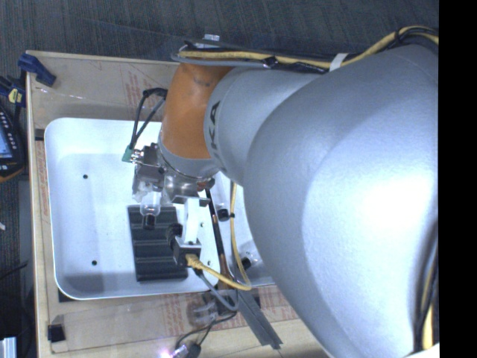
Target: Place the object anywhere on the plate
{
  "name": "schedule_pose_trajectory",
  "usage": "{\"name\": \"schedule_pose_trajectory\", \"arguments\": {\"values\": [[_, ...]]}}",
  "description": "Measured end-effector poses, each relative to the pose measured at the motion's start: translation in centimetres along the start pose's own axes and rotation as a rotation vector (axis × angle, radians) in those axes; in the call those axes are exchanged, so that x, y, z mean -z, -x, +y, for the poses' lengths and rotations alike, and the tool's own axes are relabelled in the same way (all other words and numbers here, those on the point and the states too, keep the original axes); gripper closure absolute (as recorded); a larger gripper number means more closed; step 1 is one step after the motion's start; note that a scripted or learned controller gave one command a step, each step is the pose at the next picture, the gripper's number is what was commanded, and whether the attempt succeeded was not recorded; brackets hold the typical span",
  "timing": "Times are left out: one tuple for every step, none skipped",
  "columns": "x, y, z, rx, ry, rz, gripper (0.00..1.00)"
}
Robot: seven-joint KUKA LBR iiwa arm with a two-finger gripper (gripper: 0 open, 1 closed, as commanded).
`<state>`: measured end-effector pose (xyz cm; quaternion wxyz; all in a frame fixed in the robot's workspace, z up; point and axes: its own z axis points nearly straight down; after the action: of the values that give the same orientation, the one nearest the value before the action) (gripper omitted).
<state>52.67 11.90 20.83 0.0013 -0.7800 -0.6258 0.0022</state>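
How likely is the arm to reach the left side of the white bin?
Likely yes: the gripper hangs over the bin, with only bare floor between it and that side.

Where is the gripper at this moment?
In the camera view, the gripper is over the white bin on the view's left, in that bin's right half, just below the arm's orange band.

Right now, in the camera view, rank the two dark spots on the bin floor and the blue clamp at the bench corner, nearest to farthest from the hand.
1. The upper dark spot and the lower dark spot, both on the floor of the white bin, left of the hand: too close to call.
2. The blue clamp, at the bench's far-left corner outside the bin: plainly farthest.
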Motion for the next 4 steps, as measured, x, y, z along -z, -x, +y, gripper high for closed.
{"name": "schedule_pose_trajectory", "arguments": {"values": [[9.1, 5.2, -4.0, 0.226, 0.005, 0.002, 1.00], [-8.0, -1.4, -5.6, 0.202, -0.003, -0.002, 1.00], [-6.3, -2.3, -0.6, 0.522, 0.004, 0.000, 1.00], [-11.3, -1.3, 7.9, 0.452, 0.009, 0.003, 1.00]]}}
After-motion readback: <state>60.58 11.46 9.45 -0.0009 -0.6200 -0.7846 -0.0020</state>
